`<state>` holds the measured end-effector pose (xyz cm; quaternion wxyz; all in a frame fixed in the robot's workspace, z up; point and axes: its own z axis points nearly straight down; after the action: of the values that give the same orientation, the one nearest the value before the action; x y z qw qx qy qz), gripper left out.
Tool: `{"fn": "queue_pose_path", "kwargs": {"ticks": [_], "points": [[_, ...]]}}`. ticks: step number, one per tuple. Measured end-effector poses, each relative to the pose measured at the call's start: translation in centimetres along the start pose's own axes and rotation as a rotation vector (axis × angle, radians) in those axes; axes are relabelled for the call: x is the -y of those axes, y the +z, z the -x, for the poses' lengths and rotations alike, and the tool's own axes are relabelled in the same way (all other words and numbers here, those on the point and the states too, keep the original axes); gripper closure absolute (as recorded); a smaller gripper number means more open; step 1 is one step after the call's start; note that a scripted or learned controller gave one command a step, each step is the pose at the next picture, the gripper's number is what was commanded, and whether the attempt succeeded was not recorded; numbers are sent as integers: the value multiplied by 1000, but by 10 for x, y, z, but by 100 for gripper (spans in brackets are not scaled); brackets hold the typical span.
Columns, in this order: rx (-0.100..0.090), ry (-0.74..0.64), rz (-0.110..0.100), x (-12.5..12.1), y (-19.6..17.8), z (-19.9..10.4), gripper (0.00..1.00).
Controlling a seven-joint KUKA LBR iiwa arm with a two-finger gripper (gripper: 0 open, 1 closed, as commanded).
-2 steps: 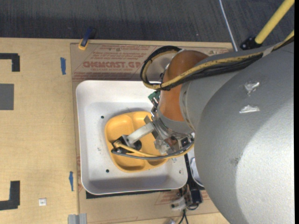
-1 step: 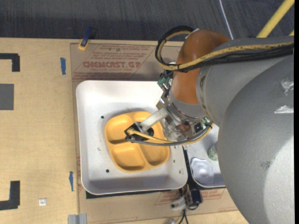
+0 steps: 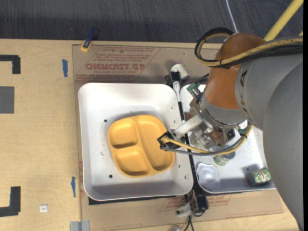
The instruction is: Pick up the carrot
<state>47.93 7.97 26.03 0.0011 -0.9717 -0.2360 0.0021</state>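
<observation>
The grey arm [image 3: 269, 95] is seen right of the yellow divided tray [image 3: 139, 143], which is held in the left bin [image 3: 96, 95]; the right bin [image 3: 240, 177] is largely covered by the wrist. The end effector [image 3: 209, 136] is lowered just right of the tray, and whether it is released or clenched cannot be told. Where the carrot lies cannot be told; it is judged to be hidden beneath the wrist. A green can [image 3: 259, 176] is seen far right of the tray and should be avoided; the carrot should be confirmed as gripped before lifting
</observation>
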Motion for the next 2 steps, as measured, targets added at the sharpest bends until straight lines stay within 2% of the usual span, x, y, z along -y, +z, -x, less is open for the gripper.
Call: {"fn": "queue_pose_path", "kwargs": {"ticks": [1,2], "points": [[-1,85,0,-31,-2,16,100],[-1,-64,0,-53,76,20,100]]}}
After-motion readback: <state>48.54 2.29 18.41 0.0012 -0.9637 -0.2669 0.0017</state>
